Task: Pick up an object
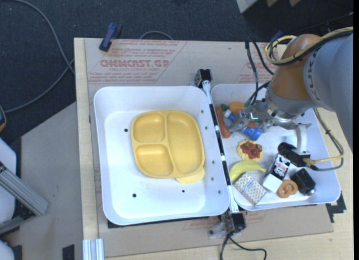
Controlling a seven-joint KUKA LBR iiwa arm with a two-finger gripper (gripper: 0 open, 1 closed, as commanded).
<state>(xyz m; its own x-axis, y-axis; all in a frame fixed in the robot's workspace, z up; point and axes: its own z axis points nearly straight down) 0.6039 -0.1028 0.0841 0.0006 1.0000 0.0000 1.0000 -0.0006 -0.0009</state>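
In the left bin (112, 141) a yellow divided plate (167, 143) lay flat near the middle. Across the central divider, the right bin (328, 183) held a cluster of small things: an orange carrot-like piece (226, 124), a blue item (253, 133), a toy pizza (250, 150), a banana (244, 168), a patterned packet (250, 189), a pretzel (287, 188) and a black-and-white object (282, 165). The gripper (248, 116) hung low over that bin's upper left part, just above the blue item; whether it was clenched or released could not be told.
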